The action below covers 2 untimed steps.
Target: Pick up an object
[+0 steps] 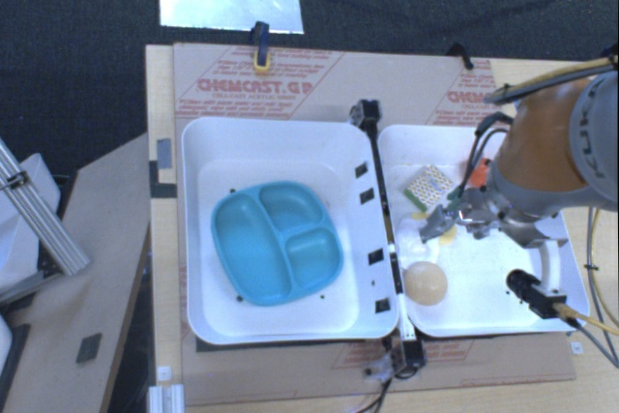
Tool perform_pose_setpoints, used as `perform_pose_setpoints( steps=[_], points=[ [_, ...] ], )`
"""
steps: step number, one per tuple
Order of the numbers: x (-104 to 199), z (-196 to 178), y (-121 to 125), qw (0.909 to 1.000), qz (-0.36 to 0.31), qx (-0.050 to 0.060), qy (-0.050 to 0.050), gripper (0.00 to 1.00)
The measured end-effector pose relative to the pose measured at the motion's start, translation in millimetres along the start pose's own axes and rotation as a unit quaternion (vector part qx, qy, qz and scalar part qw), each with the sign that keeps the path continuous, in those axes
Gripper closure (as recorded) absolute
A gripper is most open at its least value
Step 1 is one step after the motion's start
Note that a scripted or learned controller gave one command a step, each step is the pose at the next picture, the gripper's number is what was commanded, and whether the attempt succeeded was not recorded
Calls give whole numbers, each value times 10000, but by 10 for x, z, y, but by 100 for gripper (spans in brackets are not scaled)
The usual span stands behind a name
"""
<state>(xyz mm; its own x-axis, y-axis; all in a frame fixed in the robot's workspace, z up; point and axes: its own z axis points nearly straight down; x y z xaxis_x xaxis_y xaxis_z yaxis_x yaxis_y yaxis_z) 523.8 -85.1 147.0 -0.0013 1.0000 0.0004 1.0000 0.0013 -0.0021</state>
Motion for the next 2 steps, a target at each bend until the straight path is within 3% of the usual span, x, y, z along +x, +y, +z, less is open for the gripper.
perform_pose_setpoints(
  steps=[1,2],
  points=[
    [-21,477,-92,10000,5,8,3,0],
    [-25,613,-77,10000,6,-24,-3,0]
  ],
)
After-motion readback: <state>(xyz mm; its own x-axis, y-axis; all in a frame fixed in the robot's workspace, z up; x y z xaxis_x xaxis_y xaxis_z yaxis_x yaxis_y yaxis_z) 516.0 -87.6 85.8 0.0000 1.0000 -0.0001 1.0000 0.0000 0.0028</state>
